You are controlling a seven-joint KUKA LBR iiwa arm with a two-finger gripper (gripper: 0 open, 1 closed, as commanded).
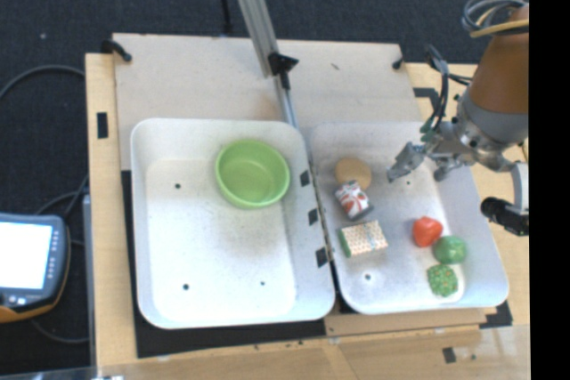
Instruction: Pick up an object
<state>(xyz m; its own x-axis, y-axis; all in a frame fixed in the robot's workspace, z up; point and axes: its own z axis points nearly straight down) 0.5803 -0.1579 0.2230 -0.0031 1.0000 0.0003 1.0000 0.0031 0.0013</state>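
**Operator:** Currently, where is the arm [499, 84], and what state are the jaws [411, 161] in?

**Technician:** The arm reaches in from the right side of the surface [196, 80]. Its jaws hang over the far half of the right bin [499, 280], with nothing visible between them. Whether they stand apart or together cannot be determined at this resolution.

**Operator:** Which objects are candidates?

**Technician:** All lie in the right bin. A tan round object [354, 171] sits nearest the jaws, toward the bin's far-left area. A red-and-white can [353, 199] lies just in front of it, apparently touching. A patterned box [363, 238] lies near the left edge, further forward. A red object [427, 231] and two green ones [451, 249] [443, 279] cluster toward the near-right corner. The left bin [151, 298] carries a green bowl [253, 173] at its far edge.

**Operator:** What could go wrong?

**Technician:** Probable faults:
1. The tan object and can sit together, so a descent between them may push both aside instead of gripping either.
2. The can lies on its side and may roll from a glancing contact.
3. The red and green objects look rounded and may squirt out of a closing grip.
4. The box lies close to the bin's left wall, which may block one finger.
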